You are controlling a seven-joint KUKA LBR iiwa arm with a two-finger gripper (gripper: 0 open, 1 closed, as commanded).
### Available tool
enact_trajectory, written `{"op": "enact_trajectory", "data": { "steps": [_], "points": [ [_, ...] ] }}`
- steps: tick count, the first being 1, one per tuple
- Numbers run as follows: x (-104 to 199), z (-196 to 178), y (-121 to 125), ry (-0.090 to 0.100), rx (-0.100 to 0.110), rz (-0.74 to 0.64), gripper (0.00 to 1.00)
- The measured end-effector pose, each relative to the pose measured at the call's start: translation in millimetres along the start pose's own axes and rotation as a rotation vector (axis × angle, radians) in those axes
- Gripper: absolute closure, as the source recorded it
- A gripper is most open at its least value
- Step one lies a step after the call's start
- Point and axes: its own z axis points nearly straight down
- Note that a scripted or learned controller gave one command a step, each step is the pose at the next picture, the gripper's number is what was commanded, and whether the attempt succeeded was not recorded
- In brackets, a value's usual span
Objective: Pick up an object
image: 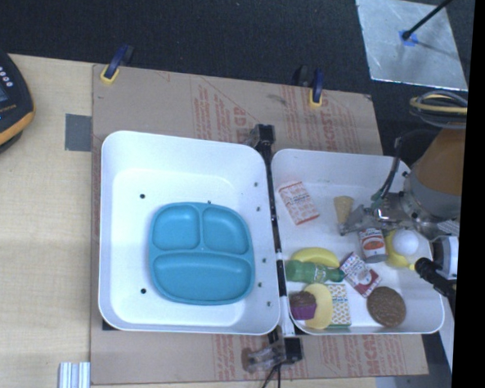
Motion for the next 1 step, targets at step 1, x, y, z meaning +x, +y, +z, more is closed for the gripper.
{"op": "enact_trajectory", "data": {
  "steps": [1],
  "points": [
    [-4.5,-10.6,1.3,-0.014,-0.002,-0.003,1.00]
  ]
}}
